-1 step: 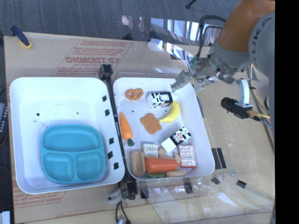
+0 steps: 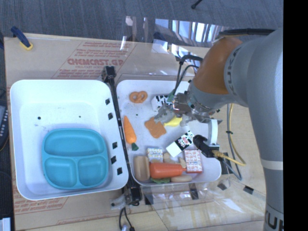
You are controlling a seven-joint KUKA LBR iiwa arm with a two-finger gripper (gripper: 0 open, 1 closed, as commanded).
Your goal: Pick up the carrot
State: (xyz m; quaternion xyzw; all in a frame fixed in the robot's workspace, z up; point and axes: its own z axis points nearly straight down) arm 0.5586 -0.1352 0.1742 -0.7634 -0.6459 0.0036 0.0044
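The carrot (image 2: pixel 129 130) is lying well to the left of the gripper (image 2: pixel 166 110) and slightly below, untouched; the gripper's opening is impossible to tell.

A bench (image 2: pixel 62 57) topped with brown printed paper fills the middle — beyond its far edge lies dark grey carpet (image 2: pixel 96 6). At that edge, clear glossy sheeting (image 2: pixel 187 30) catches bright light.
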